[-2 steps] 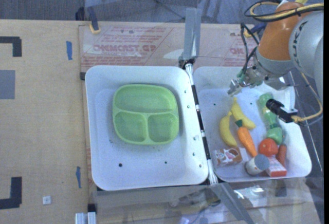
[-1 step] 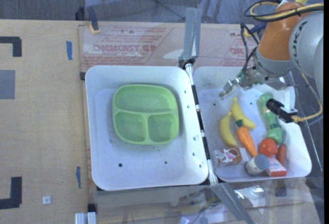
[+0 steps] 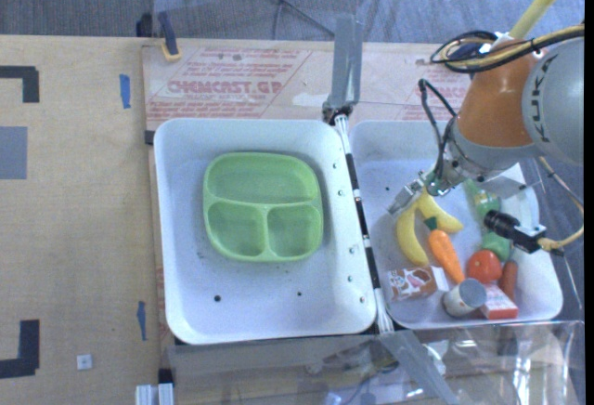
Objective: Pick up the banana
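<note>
The yellow banana (image 3: 411, 234) lies in the right bin (image 3: 376, 162), near its left wall, with a second yellow curved piece (image 3: 442, 215) joined at its top end. My gripper (image 3: 419, 193) is low over that top end, reaching in from the right under the orange band. It looks open, with one grey finger (image 3: 401, 201) to the left of the banana's tip and the other on the right. The banana rests on the bin floor.
An orange carrot (image 3: 446, 254), a red tomato (image 3: 484, 266), a green item (image 3: 483, 202), a small brown box (image 3: 412, 283) and a cup (image 3: 462, 299) crowd the right bin around the banana. The left bin (image 3: 186, 282) holds a green divided plate (image 3: 264, 206).
</note>
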Robot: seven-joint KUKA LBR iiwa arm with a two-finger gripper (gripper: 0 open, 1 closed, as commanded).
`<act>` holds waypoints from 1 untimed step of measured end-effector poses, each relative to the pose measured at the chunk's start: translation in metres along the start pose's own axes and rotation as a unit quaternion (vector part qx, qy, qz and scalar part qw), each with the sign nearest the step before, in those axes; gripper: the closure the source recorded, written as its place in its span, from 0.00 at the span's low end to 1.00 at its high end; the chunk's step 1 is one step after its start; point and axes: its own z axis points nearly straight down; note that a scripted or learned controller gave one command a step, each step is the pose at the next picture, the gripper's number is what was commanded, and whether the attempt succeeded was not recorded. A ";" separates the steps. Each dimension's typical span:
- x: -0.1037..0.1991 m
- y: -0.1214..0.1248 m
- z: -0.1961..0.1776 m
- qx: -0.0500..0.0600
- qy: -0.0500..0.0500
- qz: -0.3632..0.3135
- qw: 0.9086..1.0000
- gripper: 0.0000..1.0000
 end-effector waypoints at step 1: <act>-0.015 -0.026 0.000 0.000 0.000 0.025 1.000 0.00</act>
